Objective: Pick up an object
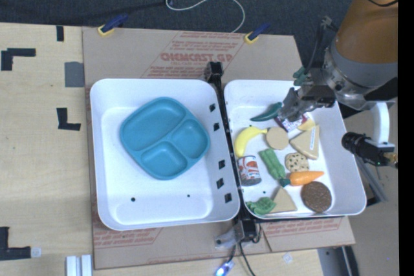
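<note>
The cardboard (194,55) under the bins carries red print, too blurred to read, and the can (249,169) has a red label I can't make out. The gripper (292,110) hangs over the right bin (346,187) at its twelve o'clock; whether the claw is spread or pinching, I cannot tell. Toy food crowds below it: banana (246,138) at nine, carrot (305,177) and cookie (317,196) toward five. A blue tray (164,137) sits in the left bin (107,139)

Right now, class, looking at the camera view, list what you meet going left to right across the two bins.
Blue divided plate → banana → green cucumber → carrot → brown round cookie.
</note>
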Motion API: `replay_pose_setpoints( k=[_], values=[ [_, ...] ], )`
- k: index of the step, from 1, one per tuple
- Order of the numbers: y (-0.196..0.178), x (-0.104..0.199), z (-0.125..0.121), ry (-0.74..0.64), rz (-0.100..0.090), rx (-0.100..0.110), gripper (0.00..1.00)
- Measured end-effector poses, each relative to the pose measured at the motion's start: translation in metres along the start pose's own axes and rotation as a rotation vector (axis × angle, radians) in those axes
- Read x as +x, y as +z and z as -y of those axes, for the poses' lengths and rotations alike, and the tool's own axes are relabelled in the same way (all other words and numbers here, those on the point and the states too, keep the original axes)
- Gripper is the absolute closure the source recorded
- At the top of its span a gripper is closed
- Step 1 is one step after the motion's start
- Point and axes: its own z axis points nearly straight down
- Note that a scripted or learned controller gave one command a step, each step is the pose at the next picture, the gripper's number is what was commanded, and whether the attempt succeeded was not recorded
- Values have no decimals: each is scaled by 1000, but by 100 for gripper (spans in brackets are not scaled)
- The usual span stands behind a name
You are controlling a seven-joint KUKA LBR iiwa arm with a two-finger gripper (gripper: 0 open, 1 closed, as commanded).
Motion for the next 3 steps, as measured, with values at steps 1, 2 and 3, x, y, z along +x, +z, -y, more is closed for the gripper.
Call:
replay_pose_setpoints(
  k=[1,2,3],
  values=[
    [-82,46,28,-2,0,3,100],
    [-153,101,27,-3,-1,4,100],
    [-166,150,27,-3,0,11,100]
  ],
)
